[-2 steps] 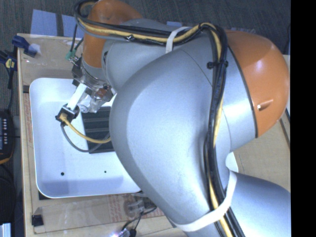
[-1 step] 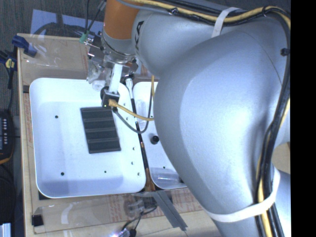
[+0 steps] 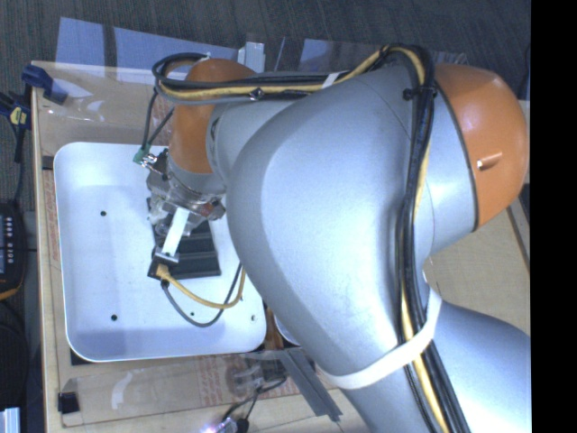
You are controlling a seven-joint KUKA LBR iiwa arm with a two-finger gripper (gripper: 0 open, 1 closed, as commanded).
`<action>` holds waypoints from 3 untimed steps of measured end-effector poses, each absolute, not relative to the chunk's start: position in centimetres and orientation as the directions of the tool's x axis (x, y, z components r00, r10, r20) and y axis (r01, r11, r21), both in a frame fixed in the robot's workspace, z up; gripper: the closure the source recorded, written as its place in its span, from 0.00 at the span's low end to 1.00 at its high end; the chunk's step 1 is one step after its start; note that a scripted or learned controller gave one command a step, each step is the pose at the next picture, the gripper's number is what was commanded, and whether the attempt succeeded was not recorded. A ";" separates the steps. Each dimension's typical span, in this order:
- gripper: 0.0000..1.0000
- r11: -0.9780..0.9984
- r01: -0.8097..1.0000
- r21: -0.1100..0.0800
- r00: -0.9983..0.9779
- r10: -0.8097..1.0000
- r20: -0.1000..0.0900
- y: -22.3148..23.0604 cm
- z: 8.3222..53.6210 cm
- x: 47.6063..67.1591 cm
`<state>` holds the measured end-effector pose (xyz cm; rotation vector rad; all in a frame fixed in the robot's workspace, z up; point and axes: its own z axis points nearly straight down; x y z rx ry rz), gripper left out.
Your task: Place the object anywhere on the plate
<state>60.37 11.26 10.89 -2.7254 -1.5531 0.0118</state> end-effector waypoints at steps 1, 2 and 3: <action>1.00 -0.848 0.529 -0.002 0.848 0.529 0.004 14.4 9.4 59.9; 1.00 -0.911 0.412 -0.003 0.911 0.412 -0.002 10.3 22.4 56.1; 0.00 -0.911 0.412 -0.003 0.911 0.412 -0.003 10.3 22.3 56.0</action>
